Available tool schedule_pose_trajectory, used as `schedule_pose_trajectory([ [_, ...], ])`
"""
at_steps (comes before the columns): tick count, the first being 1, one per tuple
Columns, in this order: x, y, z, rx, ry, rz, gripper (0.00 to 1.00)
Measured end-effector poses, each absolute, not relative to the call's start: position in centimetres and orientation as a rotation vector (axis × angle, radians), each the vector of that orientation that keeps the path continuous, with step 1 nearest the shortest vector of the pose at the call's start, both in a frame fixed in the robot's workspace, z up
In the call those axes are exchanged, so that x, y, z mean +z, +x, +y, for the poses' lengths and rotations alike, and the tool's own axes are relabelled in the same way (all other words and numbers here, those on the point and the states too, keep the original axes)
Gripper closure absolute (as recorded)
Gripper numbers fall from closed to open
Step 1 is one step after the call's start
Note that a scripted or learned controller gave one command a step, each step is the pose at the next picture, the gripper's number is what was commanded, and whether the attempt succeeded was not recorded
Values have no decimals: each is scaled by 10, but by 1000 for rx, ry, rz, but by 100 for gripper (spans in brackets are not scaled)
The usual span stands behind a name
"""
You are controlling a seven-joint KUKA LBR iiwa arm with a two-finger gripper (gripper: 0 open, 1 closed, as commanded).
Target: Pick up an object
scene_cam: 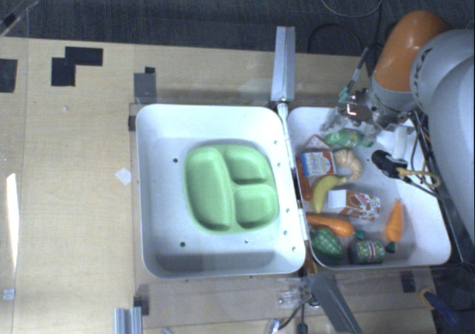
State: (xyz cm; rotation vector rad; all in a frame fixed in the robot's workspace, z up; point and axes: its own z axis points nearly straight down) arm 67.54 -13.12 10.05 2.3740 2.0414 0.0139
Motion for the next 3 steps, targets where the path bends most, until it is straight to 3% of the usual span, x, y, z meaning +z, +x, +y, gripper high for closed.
schedule_pose_trajectory([
  [1, 113, 678, -130, 22, 2364, 2043, 100],
  [2, 268, 628, -34, 5, 2507, 1890, 100],
  [3, 268, 647, -29, 4, 2371, 2056, 100],
])
